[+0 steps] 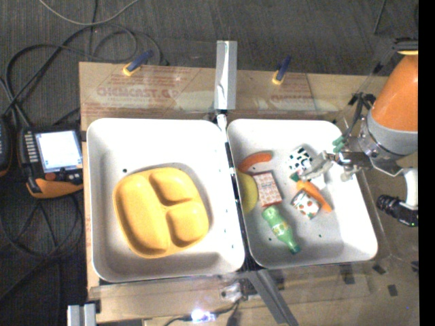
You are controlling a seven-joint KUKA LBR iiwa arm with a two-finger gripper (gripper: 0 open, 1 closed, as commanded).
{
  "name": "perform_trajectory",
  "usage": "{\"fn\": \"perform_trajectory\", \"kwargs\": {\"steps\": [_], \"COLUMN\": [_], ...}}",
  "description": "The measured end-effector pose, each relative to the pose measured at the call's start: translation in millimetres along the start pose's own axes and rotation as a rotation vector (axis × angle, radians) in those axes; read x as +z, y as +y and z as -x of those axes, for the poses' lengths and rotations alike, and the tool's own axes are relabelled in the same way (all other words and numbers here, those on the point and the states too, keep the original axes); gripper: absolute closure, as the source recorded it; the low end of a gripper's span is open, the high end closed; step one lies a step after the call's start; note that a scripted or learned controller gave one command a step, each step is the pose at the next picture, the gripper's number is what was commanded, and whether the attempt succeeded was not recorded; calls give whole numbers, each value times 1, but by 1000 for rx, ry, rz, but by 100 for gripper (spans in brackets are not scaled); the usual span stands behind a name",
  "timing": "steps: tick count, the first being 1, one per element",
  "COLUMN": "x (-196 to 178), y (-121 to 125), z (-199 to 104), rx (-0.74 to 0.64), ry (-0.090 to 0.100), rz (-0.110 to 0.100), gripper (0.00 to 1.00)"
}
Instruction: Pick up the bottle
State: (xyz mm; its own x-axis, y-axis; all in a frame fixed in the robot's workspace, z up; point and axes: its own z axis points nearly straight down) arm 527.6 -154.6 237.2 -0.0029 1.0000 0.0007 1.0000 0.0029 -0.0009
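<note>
Fingers: I saw the fingers (325, 163) low over the right bin, near its right side. I could not tell if they were open or shut. They were too small and mixed in with the toys under them.
Arm: I saw the grey arm (397, 107) with its orange band come in from the right, above the right bin's edge.
Near the fingers: A white toy with dark spots (300, 159) lay just to their left. An orange carrot toy (317, 194) lay just below them, beside a small white block (305, 206).
Bottle: I saw the green bottle (281, 229) lying on its side in the right bin, near the front. It was below the little red card and apart from the fingers. Nothing held it.
Other toys: A red card (267, 188) lay in the middle of the right bin. A yellow round thing (247, 192) sat by the bin's left wall. A red sausage shape (255, 160) lay above it.
Right bin: The right bin (353, 243) was white and shallow.
Left bin: The left bin (102, 148) held a yellow tray (162, 210) with three parts.
Table: The table (156, 90) under both bins was brown.
</note>
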Motion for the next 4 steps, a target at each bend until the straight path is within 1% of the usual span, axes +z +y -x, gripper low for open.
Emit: {"fn": "perform_trajectory", "kwargs": {"steps": [1,2,3,4], "x": [106,146,136,54], "y": [-44,-41,-39,25], "z": [-48,-53,-53,-71], "rx": [117,158,159,303], "ry": [1,-1,1,-5], "rz": [-3,9,14,-2], "gripper": [0,0,100,100]}}
